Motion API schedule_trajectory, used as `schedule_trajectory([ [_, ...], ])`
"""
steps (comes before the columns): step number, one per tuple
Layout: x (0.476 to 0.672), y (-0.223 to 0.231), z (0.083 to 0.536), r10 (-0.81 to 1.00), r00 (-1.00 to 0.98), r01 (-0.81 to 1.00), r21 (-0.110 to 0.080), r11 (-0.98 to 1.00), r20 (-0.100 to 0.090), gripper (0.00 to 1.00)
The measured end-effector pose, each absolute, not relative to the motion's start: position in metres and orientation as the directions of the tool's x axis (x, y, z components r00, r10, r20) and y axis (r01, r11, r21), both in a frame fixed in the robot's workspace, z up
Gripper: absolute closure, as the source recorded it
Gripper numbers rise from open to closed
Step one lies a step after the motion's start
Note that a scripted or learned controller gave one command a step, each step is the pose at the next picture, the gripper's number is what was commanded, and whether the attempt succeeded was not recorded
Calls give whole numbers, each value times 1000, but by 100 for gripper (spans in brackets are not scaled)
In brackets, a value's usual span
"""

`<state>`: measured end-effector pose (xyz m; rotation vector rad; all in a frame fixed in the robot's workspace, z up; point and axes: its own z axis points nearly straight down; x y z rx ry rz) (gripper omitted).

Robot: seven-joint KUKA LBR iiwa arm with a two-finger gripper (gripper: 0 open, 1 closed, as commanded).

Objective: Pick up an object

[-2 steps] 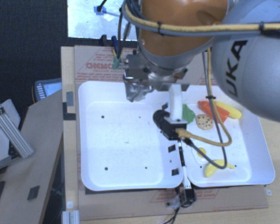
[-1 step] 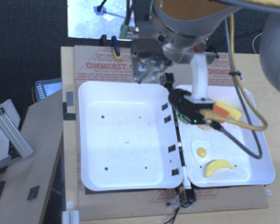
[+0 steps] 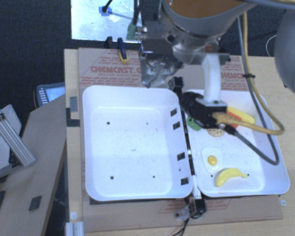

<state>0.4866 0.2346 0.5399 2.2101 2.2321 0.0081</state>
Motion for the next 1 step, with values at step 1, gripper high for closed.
schedule_trajectory([
  [1,486,234,405,1000,-1,1000,-9,1,-4,100],
])
